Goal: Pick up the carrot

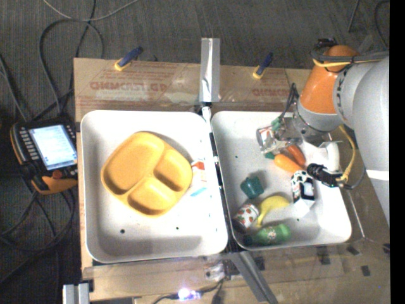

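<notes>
The arm (354, 94) reaches in from the right of the frame over the right bin (240, 128). Its gripper (273, 141) hangs just left of the carrot (290, 159); the jaw state cannot be told.

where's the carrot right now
In the camera view, the carrot lies in the right bin, upper right part, just under the gripper and above the banana.
</notes>
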{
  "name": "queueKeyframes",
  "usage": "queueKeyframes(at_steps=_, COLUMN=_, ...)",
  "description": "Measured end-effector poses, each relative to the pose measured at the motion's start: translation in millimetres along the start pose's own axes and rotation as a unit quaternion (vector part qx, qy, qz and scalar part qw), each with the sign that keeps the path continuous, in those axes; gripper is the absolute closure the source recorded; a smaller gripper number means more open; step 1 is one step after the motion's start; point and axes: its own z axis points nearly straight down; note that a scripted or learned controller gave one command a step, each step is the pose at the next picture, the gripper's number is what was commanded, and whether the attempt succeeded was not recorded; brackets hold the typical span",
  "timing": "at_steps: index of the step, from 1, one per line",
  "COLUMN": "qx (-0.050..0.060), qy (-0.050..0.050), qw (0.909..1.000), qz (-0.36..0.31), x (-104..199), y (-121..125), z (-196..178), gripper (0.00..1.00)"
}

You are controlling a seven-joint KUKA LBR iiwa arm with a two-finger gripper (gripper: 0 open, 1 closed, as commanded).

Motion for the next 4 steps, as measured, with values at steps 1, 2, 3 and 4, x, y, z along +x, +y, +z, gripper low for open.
queueKeyframes(at_steps=1, qx=0.000, qy=0.000, qw=1.0000, qz=0.000, x=0.0, y=-0.1, z=0.1, gripper=0.00)
queueKeyframes(at_steps=2, qx=-0.003, qy=0.005, qw=0.9991, qz=-0.041, x=-28.3, y=-24.5, z=6.2, gripper=0.00)
queueKeyframes(at_steps=3, qx=0.006, qy=0.002, qw=0.9999, qz=-0.016, x=-7.2, y=-60.3, z=-101.7, gripper=0.00)
queueKeyframes(at_steps=4, qx=0.005, qy=0.003, qw=0.9923, qz=-0.124, x=-27.7, y=-29.3, z=1.2, gripper=0.00)
